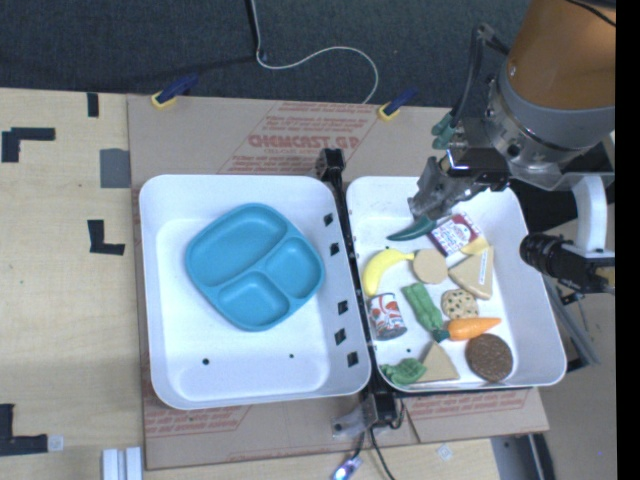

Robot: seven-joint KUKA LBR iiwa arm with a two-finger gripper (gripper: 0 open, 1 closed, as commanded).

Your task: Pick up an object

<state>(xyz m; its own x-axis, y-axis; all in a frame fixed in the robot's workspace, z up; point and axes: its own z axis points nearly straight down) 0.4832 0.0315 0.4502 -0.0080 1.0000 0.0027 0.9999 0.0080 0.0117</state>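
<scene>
My gripper hangs over the far left part of the right bin. Just below and left of it lies a dark green curved piece, its upper end running under the gripper. Close by are a red and white packet, a yellow banana and a tan round biscuit. Nearer the front lie a cheese wedge, a chip cookie, a green pickle, a small can, a carrot and a brown round patty.
The left bin holds a blue divided plate. A black hinge strip runs between the two bins. A green leafy piece and a tan triangle lie at the right bin's front edge. A white cable crosses the bench behind.
</scene>
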